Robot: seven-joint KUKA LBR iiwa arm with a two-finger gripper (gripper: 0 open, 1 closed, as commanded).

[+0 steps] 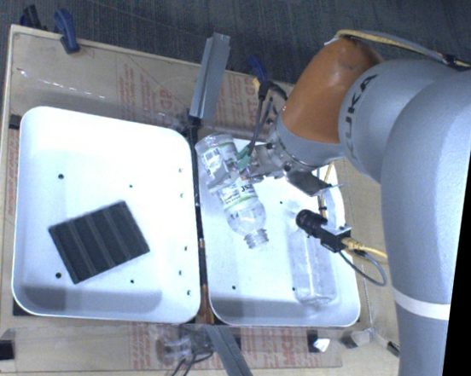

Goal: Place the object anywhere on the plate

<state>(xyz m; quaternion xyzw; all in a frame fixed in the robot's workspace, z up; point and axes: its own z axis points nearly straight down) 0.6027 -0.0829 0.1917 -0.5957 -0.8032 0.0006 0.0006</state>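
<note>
Over the right bin (335, 312), a clear plastic bottle (236, 193) lies tilted near its far-left corner, the gripper (251, 166) at its upper part; the grip itself cannot be made out. Beside it, the left bin (40, 136) holds a dark ribbed plate (99, 241). The arm (402, 102) bends down from the right bin's far side.

**Right bin crowded, left bin wide open**

The arm (372, 132) is looming over the right bin (271, 312), blocking its far side. A bottle (239, 196) is lying across the near-left stretch, and a clear object (314, 275) is hugging the right wall. In the left bin (105, 136), a dark plate (99, 241) is occupying the front; white floor is lying open around it.
</note>
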